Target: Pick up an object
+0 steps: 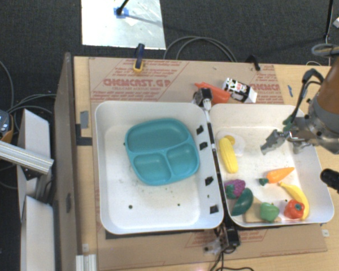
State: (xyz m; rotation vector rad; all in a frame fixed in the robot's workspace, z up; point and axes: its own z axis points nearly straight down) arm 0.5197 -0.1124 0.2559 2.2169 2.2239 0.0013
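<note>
**End effector poised over the toy food in the right bin**

The arm comes in from the right edge, its orange band showing above the grey wrist. Its end effector hangs above the right bin, over bare white floor in the bin's upper half. The grey fingers point toward the left, and from this slant it cannot be told whether they are spread or closed; nothing is seen between them.

The toy food lies below and left of it. A yellow corn cob rests near the divider between the bins. A carrot lies just below the end effector, apart from it. Along the bin's near edge sit a purple bunch of grapes, a dark green vegetable, a green pepper, a red tomato and a banana, crowded close together.

The left bin holds a teal divided plate with three compartments. Both bins sit on the cardboard-covered worktop, where a small black-and-white carton and an orange tool lie behind the bins.
</note>
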